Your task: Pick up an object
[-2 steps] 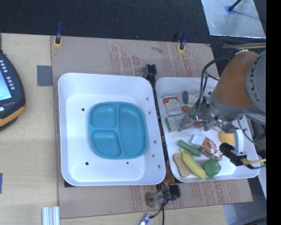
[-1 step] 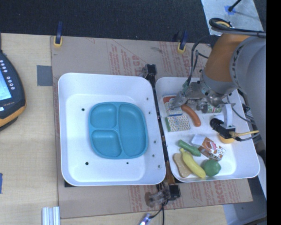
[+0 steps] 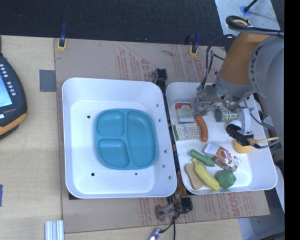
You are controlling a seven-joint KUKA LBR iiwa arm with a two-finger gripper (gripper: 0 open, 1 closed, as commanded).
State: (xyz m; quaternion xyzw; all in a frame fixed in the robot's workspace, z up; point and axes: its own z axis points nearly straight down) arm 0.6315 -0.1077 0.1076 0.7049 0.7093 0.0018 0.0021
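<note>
Pincer point(image 3: 206, 104) is lowered into the right bin point(image 3: 262, 180), near its top, just above the sausage point(image 3: 202, 127) and beside a packet point(image 3: 184, 111). Its state cannot be told; the tips are lost in clutter. No object is seen held. A single target should be chosen, likely the sausage, and the pincer centred across its short width, kept off the packet and bin wall. Banana point(image 3: 206, 175) and lime point(image 3: 225, 178) are well apart, lower down. Blue plate point(image 3: 126, 138) sits in the left bin point(image 3: 77, 181).
</note>
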